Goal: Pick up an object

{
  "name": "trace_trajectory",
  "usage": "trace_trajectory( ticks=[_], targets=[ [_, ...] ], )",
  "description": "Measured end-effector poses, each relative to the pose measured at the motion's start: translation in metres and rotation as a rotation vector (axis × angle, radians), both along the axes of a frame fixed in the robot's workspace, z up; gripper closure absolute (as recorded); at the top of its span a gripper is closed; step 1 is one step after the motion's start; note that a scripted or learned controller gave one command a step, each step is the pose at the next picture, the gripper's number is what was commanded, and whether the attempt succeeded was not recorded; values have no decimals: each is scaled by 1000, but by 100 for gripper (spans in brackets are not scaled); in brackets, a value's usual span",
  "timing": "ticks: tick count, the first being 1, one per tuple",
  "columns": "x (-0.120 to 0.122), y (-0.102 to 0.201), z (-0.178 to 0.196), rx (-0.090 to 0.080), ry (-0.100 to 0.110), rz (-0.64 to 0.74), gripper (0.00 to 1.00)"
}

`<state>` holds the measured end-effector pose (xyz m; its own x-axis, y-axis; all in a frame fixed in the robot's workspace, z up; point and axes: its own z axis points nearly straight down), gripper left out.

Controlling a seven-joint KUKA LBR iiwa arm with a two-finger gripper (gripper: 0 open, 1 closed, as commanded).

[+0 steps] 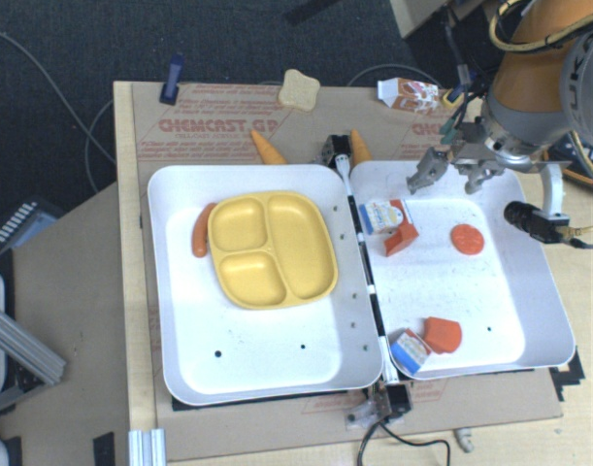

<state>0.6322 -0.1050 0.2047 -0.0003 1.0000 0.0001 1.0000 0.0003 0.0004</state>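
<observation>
Arm: the grey KUKA arm with its orange band (539, 22) reaches in from the right and hangs over the far edge of the right bin.
Gripper: the two-finger gripper (454, 175) points down with its two fingers (424, 175) spread apart — open, nothing between them.
Right bin: the shallow white right bin (529, 289) holds five loose things.
Carton: a small white-and-blue milk carton (378, 216) lies near the bin's far-left corner, touching a red wedge-shaped block (401, 238) just beside it.
Disc: a round red-orange disc (467, 240) lies near the middle of the bin, below and slightly right of the gripper, apart from it.
Near edge: an orange-red rounded block (443, 335) sits by the near wall, with a blue-and-white packet (409, 351) touching it on the left.
Left bin: the shallow white left bin (180, 348) bears a yellow three-compartment plastic plate (272, 249) — a reddish-orange sausage (201, 230) lies along the plate's left rim.
Bench beyond the bins: a slice of toy bread (299, 89), an orange carrot-like piece (267, 148), a blue clip (171, 79) and a small printed carton (409, 93) lie on the brown board (141, 260).
</observation>
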Motion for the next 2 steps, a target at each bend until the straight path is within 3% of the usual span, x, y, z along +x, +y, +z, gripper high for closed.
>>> trace_trajectory(
  ticks=[1, 2],
  targets=[
    [-1, 9, -75, 1, 4, 0, 0],
    [-8, 13, -116, 1, -5, 0, 0]
  ],
)
